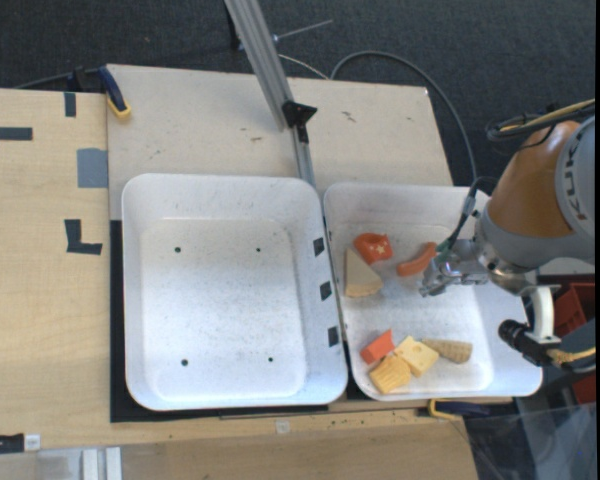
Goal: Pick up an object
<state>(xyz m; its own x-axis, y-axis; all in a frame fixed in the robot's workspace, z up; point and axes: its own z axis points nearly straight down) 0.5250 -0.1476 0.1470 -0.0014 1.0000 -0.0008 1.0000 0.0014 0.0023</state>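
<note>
Jaws first: the gripper hangs low over the right bin, its metal tip just beside the orange-red sausage-shaped piece, but whether the jaws are spread or pressed together I cannot tell at this size. Nothing is visibly held between them.

Candidates for the pick all lie in the right bin. From the bin's centre, the red tomato-like piece sits at about 11 o'clock, with the tan wedge touching it just below, at 9 o'clock. The sausage-shaped piece is at 1 o'clock. Toward 6 o'clock a cluster gathers: a small orange-red chunk, a pale yellow block, an orange cracker-like square and a beige cone (all close together, several touching).

Risks, as I judge them: the tip stands at the end of the sausage-shaped piece rather than astride it, so a closing motion could nudge it aside or pinch air. A slim rounded shape may also roll out of a grip.

Count: two white bins, the left bin and the right one, on the tabletop; seven food pieces, one of each kind; one arm.
</note>
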